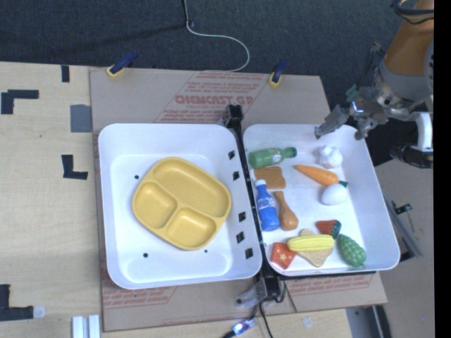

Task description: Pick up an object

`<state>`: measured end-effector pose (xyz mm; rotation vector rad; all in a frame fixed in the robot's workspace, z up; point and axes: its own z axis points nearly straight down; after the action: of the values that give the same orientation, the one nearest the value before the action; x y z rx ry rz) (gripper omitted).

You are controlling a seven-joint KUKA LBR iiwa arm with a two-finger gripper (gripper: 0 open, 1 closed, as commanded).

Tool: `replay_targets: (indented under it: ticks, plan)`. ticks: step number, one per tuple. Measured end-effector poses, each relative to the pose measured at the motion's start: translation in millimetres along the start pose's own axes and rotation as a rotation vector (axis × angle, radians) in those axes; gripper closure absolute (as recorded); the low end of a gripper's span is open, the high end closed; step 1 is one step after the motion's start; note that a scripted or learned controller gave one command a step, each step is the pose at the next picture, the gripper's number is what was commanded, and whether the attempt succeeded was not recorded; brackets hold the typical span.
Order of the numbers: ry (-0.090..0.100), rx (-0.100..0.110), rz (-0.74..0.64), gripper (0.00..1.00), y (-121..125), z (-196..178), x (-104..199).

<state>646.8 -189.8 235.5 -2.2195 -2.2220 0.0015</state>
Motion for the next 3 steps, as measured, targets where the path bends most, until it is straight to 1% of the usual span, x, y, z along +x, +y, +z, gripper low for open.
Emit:
replay_targets:
  ticks: [1, 3]
  plan:
    - [-0.001, 0.005, -0.001, 0.0, -6.8, 46.0, 3.3]
    - [0.001, 0.004, -0.003, 0.0, 2.9, 135.1, 10.0]
